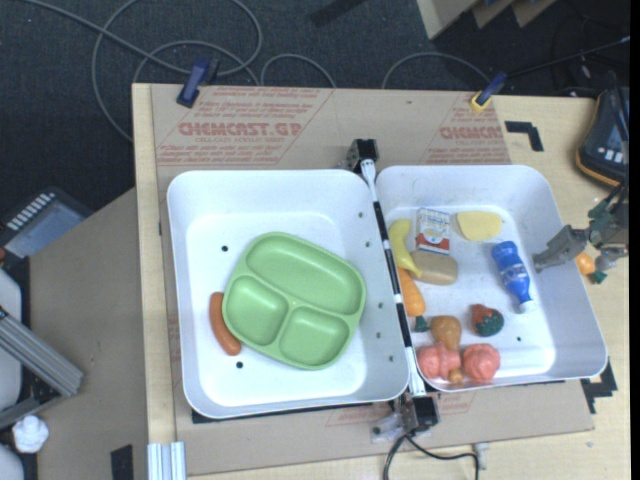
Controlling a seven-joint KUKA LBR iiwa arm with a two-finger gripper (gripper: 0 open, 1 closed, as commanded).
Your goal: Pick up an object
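Basically gripper sits at right bin's right rim w/ nothing in it, can't tell its open/shut state, and nearest obj is blue bottle just to camera-left, long axis running roughly top-to-bottom, slightly tilted.

A blue bottle lies flat in the right bin, among small toy foods.

Red print reading "CHEMCAST GP" repeats along the far edge of the counter's brown sheet (once left, partly again at right); other lettering is illegible.
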